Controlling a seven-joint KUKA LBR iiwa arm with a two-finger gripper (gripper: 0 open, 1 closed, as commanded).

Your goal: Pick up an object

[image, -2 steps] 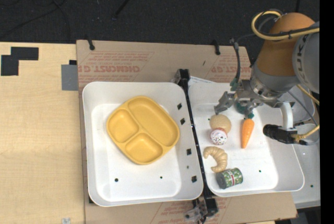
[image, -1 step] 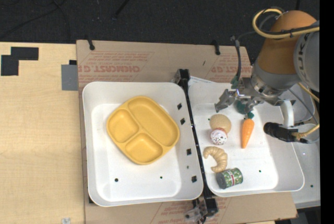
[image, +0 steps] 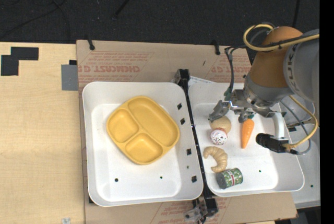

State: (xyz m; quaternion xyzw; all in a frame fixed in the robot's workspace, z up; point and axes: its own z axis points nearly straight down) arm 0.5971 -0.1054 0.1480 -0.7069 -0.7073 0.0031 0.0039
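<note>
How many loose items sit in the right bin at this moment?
5: a carrot beside the claw, a pale potato-like piece, a white speckled ball, a croissant, and a green can nearest the front. The arm may hide more.

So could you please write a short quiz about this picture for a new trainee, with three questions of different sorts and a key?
1. True or false: the yellow divided plate lies in the left bin.
2. Multiple choice: which thing in the right bin lies nearest the bottom edge of the camera view? A) the orange carrot B) the green can C) the croissant
3. Fill in: the robot's hand is above the ______ bin.

Key: 1. True. 2. B. 3. right. The small white ball with red spots and the pale rounded piece above it share that bin with the carrot.
</note>
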